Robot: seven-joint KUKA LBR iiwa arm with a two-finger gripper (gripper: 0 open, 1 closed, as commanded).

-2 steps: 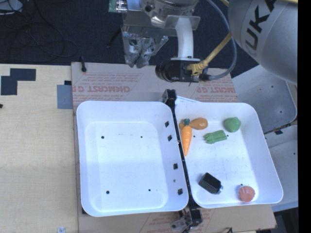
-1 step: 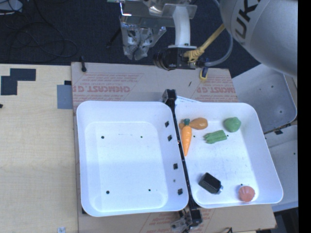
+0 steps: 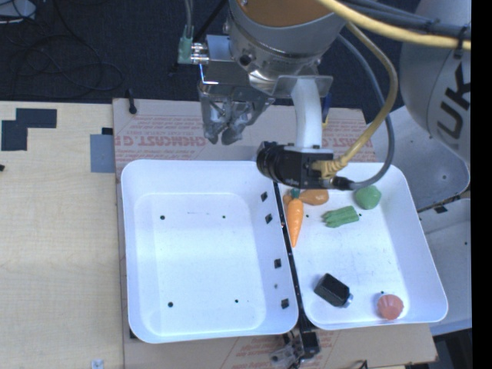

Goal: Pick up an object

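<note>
Bins sit side by side across the middle of my frame, on a cardboard sheet [image 3: 165, 133] that lies over the pale wooden bench [image 3: 54, 237]. Starting at the left, I see the left bin [image 3: 142, 206] with just its bare white floor and a few small dark holes. Above it, in the upper middle of the frame, the gripper [image 3: 227, 125] hangs over the cardboard just behind the bins' far rim, with nothing between its fingers as far as I can make out; the fingertips are blurred together, so I cannot tell whether the pincer is released or clenched. Moving right, the arm's grey body fills the top of the frame, and a black fitting [image 3: 290, 164] on a white bracket hangs over the divide between the bins, with a yellow cable [image 3: 384, 106] looping off it.

In the right bin [image 3: 419, 229], along the divider, lies an orange carrot [image 3: 294, 220], tip pointing toward the bottom of the frame. Just beside its top is an orange lump [image 3: 314, 197]. Further right lie a green pod-like piece [image 3: 340, 217] and a round green object [image 3: 367, 197]. Toward the lower right rest a black block [image 3: 332, 290] and a pinkish-red ball [image 3: 390, 307], well apart from the gripper.
</note>
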